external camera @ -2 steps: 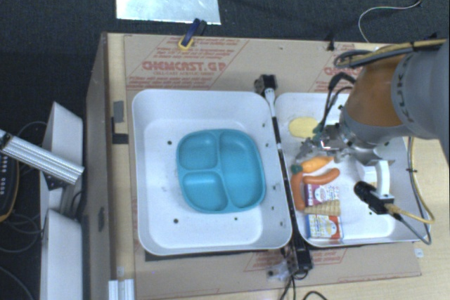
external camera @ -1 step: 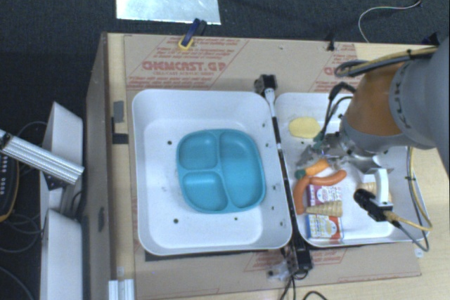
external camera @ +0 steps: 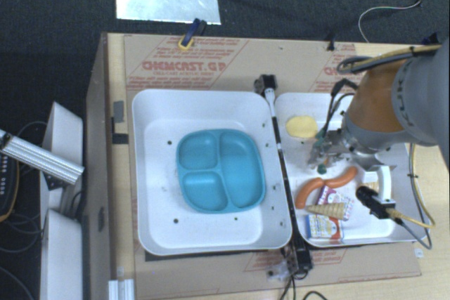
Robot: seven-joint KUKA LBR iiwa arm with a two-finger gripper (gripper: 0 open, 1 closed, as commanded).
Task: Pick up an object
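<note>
Sausage (external camera: 328, 184) just below claw (external camera: 320, 155)

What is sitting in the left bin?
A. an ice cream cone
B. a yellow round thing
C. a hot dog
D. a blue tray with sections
D: the blue tray with sections lies in the middle of the left bin, while the yellow round thing, the hot dog and the cone are all in the right bin.
</note>
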